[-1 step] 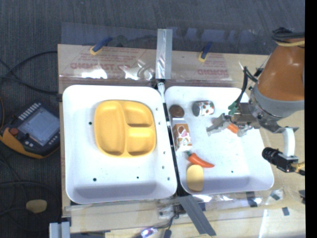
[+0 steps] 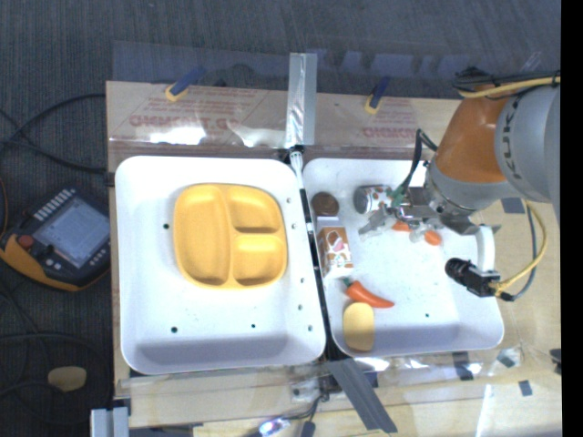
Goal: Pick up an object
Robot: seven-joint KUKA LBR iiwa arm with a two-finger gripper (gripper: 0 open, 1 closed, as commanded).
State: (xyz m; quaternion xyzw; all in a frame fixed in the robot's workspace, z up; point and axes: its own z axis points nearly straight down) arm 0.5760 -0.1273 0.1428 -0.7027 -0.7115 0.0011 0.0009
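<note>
Arm's in over the right bin (image 2: 474,330) now, reaching from the right, gripper (image 2: 401,215) low at the far side, approx above a small orange piece (image 2: 417,233), prob the target since it's the closest thing. Can't tell how the jaws stand, wrist hardware blocks them, and nothing is visibly held. A dark can-like item (image 2: 369,198) sits just left of the gripper, a brown round thing (image 2: 325,204) further left by the divider. Nearer us: a printed packet (image 2: 335,249), a toy carrot (image 2: 367,293), and a yellow lump (image 2: 359,325) at the near wall. All loose and spread out, so there's room to come down. Left bin (image 2: 146,271) just holds a yellow divided tray (image 2: 230,235), well apart from the action.
</note>
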